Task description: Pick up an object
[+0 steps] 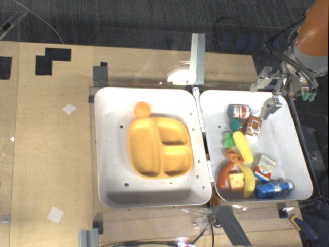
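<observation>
The arm is reaching in over the far right corner of the right bin. The gripper is hanging above the bin's far end, just right of the can. Its fingers are standing slightly apart with nothing between them; it is holding nothing.

The candidate objects are lying clustered along the right bin's left and near sides. The can is resting on its side at the far end. A brown packet is lying just beside it, nearest the gripper. A corn cob is lying mid-bin. A carton, a banana and a blue bottle are sitting at the near end. The left bin is bearing a yellow tray and an orange ball.

Judgement: the items appear to be light toys, rigid or slightly yielding. The can is likely smooth and liable to roll; a grip across its body, square to its axis, is advisable. The packet looks flat and offers little to close on, so an edge grip is advisable. The crowding near the corn is raising the risk of a nudged neighbour.
</observation>
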